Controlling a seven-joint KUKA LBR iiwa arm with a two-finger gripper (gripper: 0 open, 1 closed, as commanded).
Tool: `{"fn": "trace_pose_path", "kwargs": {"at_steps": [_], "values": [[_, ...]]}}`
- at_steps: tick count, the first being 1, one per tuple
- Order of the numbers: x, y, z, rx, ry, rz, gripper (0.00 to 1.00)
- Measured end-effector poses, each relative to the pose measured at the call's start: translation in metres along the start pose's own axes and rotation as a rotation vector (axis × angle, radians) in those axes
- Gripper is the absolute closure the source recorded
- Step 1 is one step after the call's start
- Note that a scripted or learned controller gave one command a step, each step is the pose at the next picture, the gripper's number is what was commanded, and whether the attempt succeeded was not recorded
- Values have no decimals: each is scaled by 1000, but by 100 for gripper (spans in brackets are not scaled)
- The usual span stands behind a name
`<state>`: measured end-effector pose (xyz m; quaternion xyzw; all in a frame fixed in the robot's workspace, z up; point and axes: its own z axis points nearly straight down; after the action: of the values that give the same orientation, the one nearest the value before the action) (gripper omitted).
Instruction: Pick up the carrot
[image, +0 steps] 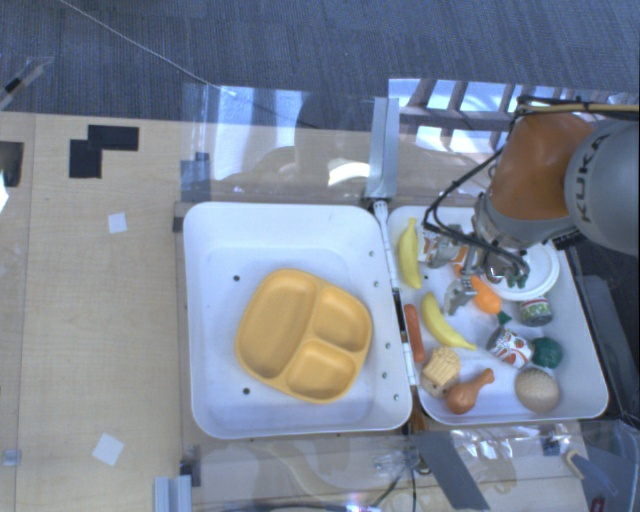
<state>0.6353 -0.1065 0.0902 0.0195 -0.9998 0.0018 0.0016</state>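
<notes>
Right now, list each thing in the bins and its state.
Tray: upright, in left bin.
Carrot: lying under the hand.
Bananas: lying apart.
Sausage: lying by the divider.
Drumstick: lying flat.
Egg: resting in the corner.

No readable text from my end. The small can (511, 349) in the right bin (590, 395) has a red and white label, print too small to make out. Black block marks (103, 148) on the table (90, 320) aren't letters or numbers.
</notes>
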Motion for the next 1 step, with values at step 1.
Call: {"fn": "trace_pose_path", "kwargs": {"at_steps": [1], "values": [[68, -34, 1, -1, -14, -4, 0]]}}
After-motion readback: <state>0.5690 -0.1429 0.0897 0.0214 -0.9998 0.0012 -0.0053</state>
